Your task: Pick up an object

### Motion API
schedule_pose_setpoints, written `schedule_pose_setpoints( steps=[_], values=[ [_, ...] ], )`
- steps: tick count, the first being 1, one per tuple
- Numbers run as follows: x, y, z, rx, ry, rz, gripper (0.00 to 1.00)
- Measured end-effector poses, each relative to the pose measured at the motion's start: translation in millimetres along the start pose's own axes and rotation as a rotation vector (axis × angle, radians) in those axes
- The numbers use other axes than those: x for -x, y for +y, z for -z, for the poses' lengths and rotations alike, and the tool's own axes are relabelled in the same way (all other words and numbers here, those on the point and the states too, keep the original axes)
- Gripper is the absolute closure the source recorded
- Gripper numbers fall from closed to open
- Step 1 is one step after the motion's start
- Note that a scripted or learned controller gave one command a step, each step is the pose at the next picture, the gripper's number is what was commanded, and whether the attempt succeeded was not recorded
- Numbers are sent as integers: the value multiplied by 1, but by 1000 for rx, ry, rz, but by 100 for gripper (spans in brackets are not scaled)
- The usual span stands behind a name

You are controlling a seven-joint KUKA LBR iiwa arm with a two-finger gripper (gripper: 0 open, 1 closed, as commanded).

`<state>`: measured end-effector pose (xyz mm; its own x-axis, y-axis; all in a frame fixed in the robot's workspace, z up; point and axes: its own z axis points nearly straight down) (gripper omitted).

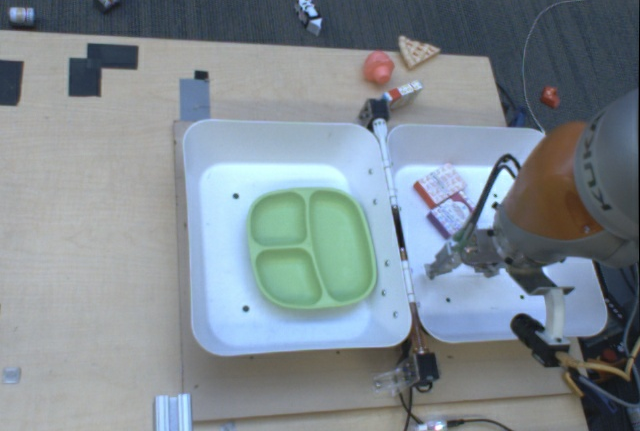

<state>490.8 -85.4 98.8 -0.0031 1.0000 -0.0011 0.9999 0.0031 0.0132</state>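
Two small objects lie in the right bin [570, 319]: a red-and-white checkered packet [441, 185] and, just below it, a purple-pink packet [451, 216]. My gripper [443, 265] hangs low over the right bin's left part, just below the purple packet and close to it. The grey wrist and orange band [545, 194] hide the bin floor to the right of the packets. I see nothing held at the gripper's tip.
The left bin [215, 249] holds a green divided plate [312, 247]. Beyond the bins on the bench lie a red ball [378, 67], a pizza-slice toy [418, 50] and a small red-and-white tube [405, 92]. Cables [425, 374] sit at the bins' front joint.
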Motion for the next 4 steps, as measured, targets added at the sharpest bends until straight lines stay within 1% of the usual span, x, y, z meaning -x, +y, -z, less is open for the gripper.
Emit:
schedule_pose_setpoints(
  steps=[1,2,3,4],
  values=[
    [-1,2,10,4,0,3,100],
    [-1,2,10,4,0,2,0],
    [-1,-2,-12,-6,0,-2,0],
    [-2,0,0,0,0,1,100]
  ],
)
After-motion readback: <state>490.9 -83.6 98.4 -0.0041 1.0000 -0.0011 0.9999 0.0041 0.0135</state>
